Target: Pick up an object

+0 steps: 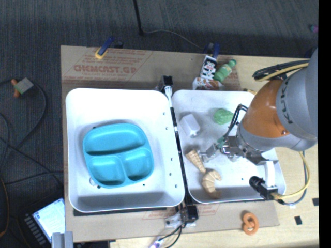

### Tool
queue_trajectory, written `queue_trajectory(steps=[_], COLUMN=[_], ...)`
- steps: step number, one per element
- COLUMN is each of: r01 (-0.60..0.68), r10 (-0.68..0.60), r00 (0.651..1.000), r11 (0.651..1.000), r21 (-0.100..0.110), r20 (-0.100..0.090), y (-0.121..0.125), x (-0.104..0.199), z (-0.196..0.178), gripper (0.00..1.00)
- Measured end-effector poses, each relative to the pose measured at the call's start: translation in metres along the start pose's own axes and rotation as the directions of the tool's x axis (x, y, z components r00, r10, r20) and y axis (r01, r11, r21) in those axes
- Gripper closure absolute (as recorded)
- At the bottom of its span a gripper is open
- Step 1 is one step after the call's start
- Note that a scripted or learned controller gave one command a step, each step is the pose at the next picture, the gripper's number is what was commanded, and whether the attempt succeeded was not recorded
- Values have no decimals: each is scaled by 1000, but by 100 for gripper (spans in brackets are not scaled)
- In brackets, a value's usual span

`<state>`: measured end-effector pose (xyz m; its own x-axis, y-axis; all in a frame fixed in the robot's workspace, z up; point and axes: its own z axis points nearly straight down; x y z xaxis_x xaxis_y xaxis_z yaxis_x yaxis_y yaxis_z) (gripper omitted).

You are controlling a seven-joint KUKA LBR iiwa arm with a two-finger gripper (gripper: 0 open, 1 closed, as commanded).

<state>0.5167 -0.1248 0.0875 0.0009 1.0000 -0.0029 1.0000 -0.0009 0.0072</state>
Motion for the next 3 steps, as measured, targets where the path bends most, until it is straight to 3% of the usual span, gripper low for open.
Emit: queue_trajectory(steps=[1, 2, 3], r01=[0, -2, -4], r10=[0, 2, 4], r00=[1000, 1000, 1000], r11=[1000, 1000, 1000], r21=[10, 6, -1], r20=[-3, -1, 3], y=[-34, -33, -31], x=[27, 28, 27], z=[-12, 0, -11], gripper=[0, 0, 100])
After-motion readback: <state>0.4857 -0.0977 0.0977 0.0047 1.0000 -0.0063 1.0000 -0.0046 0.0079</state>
